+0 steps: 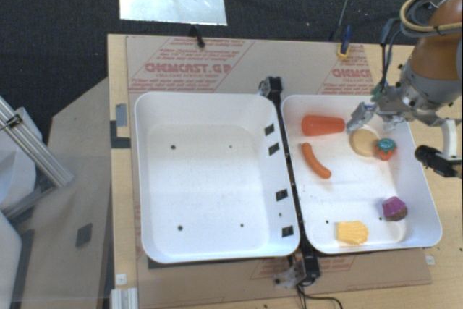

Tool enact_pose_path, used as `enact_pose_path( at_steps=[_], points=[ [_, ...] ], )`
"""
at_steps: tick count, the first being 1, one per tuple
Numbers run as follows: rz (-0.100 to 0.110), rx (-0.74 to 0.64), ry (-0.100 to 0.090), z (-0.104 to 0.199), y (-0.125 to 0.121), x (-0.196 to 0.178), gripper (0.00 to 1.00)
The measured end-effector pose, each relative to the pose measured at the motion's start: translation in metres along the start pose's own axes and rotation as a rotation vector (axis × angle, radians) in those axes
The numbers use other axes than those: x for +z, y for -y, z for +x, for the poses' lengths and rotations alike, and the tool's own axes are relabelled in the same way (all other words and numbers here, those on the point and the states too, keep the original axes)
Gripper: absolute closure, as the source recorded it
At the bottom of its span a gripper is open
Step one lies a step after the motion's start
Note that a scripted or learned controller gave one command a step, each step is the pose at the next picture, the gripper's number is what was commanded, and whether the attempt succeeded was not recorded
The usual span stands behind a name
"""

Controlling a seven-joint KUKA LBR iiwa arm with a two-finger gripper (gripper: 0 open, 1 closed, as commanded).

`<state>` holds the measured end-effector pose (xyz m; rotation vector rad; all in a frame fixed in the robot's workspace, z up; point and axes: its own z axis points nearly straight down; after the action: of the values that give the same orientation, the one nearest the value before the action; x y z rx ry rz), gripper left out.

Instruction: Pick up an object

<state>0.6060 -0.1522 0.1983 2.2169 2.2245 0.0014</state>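
At the near edge of the right bin (427,217) lay a yellow piece (352,232), with a purple piece (394,208) just beyond it by the right wall. Farther in, a small orange sausage (316,161) lay at a slant, and past it a larger orange carrot-like piece (322,125). A pale round object (364,141) sat beside a small orange-and-teal item (385,148). The arm (434,61) leaned in from the right, its wrist bent down over the bin's far right corner. The gripper (372,116) hung just above the pale object, its two fingers spread, gripping nothing. The left bin (141,155) sat alongside.
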Motion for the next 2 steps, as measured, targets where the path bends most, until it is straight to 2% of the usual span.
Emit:
enact_pose_path(
  at_steps=[1,2],
  points=[
    [0.002,-0.006,-0.007,0.062,0.005,0.117,0.0],
    [-0.002,-0.001,0.0,0.056,0.005,0.103,1.0]
  ],
)
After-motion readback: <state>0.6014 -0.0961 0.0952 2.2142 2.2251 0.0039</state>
